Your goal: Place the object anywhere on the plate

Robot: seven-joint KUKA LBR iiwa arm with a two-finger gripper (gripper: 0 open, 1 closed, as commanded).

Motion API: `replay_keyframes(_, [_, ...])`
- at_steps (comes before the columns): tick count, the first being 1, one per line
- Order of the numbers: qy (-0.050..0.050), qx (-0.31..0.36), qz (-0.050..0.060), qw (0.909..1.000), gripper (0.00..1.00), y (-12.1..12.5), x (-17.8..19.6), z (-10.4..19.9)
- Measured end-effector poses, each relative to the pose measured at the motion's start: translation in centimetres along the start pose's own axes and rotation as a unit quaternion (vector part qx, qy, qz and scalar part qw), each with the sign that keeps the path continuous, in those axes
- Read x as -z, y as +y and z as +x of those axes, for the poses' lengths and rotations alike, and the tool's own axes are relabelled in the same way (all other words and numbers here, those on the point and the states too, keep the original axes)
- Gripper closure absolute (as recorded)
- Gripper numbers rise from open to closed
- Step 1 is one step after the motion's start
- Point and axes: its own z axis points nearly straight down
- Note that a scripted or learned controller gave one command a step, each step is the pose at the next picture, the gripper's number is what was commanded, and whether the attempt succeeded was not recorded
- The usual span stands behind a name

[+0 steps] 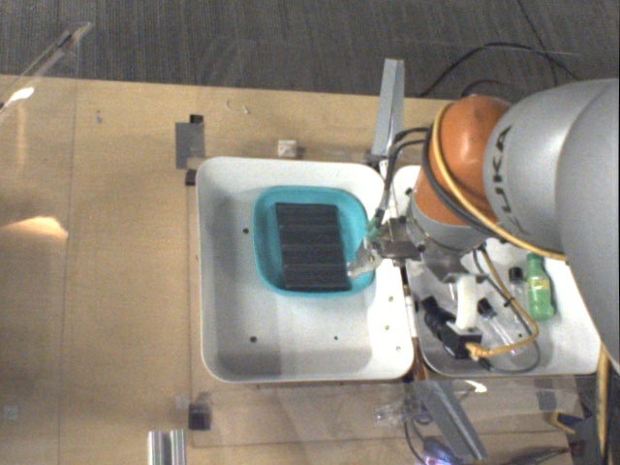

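Observation:
A teal plate [263, 250] with rounded corners lies in the upper middle of the left bin [291, 356]. On it rests a black ribbed rectangular object [310, 245], lying flat and covering most of the plate's middle. My gripper [366, 257] hangs over the plate's right rim, just beside the object's lower right corner. The grey arm and its orange band hide the gripper from above, and nothing can be seen held in it.
The right bin [581, 347] is mostly covered by the arm. A green bottle-like thing [538, 289] lies near its right side. A small pale block [286, 147] sits on the bench behind the left bin.

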Motion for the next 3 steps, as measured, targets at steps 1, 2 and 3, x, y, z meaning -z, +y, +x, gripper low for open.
replay_keyframes(1, [0.000, -0.005, -0.001, 1.0000, 0.00, -0.6, 3.1, -4.0])
replay_keyframes(2, [-0.001, 0.006, 0.000, 1.0000, 0.00, 3.7, 0.9, -9.3])
replay_keyframes(3, [-0.001, -0.092, -0.001, 0.9957, 0.00, 1.4, 5.5, -5.9])
